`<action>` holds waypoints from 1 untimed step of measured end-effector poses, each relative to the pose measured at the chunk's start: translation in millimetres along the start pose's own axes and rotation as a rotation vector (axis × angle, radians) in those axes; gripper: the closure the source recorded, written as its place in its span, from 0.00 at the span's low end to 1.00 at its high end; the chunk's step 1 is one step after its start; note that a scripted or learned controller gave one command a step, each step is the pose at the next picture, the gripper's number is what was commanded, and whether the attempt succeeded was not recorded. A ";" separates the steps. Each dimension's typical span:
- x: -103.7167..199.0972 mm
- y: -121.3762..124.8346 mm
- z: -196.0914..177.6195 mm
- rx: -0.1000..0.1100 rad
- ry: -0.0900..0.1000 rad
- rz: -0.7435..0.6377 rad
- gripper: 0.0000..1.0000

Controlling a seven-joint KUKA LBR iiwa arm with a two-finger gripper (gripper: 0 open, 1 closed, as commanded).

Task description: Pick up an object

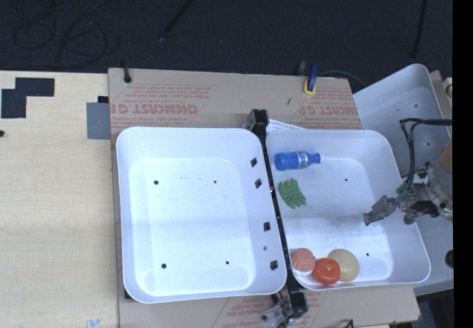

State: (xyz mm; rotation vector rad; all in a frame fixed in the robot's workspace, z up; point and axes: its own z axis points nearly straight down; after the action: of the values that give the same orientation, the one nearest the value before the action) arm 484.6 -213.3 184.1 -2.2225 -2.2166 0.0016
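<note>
Reaching in from the right, the jaws (386, 210) are seen low over the right side of the right bin (373, 143), with nothing visible between them; whether they are spread or pressed together cannot be told from this angle. Cables and dark wrist hardware are seen trailing off behind them toward the right edge. Well to the left, near the divider, a green ridged object (290, 193) is found lying on the bin floor. Just beyond it on the far side, a blue bottle (296, 160) is laid flat, its pale cap pointed right. Down in the near corner of the same bin, three small round things are bunched and touching: a pink-and-white piece (301, 260) on the left, an orange-red ball (327, 270) in the middle, a pale yellowish ball (346, 262) on the right. All five are well apart from the jaws. The left bin (126, 171) is seen beside it, the two rims meeting along a dark clip strip. Both bins are carried on brown cardboard (185, 97) laid over the pale wooden table (52, 208).
</note>
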 end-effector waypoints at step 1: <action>-0.4 0.1 -9.9 0.001 0.000 0.000 1.00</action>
State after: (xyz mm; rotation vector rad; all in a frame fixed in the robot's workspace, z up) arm 484.7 -213.6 193.9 -2.2216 -2.2161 0.0023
